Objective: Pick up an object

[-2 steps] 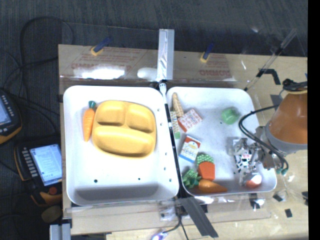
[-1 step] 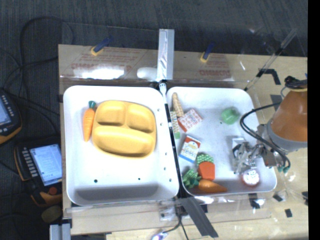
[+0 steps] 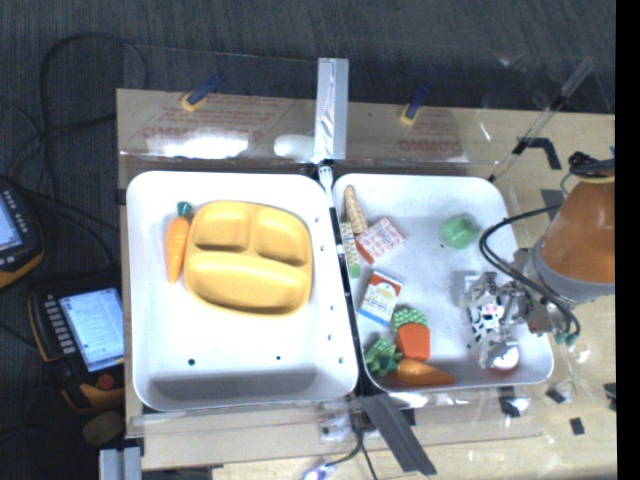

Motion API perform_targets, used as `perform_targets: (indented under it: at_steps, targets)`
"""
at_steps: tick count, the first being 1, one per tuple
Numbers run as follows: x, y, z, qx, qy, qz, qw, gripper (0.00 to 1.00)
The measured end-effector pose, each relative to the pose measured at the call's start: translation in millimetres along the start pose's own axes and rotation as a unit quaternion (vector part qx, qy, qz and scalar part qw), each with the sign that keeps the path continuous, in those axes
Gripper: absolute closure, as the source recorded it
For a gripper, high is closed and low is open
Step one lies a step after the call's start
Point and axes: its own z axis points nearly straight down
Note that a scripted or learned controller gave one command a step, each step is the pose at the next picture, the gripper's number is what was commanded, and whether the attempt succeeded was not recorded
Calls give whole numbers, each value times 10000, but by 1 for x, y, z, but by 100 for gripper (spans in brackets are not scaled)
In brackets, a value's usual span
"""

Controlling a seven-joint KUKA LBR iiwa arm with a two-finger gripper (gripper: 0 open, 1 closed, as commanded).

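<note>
Pale wooden worktop (image 3: 230,118) carries two white bins; inside the right bin (image 3: 420,186), the tool (image 3: 493,320) hangs over a black-and-white cow toy (image 3: 489,316), grip unreadable, green ball (image 3: 459,231) up-left.

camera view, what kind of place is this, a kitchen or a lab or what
Most likely a robot lab bench, not a kitchen: two white bins hold toy food such as a carrot and a yellow divided tray, and a handheld controller with cables lies on the carpet.
</note>
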Motion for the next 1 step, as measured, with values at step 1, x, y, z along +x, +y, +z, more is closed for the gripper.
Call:
perform_targets:
  at_steps: [1]
  targets:
    - [-5,23,11,8,44,39,10000,0]
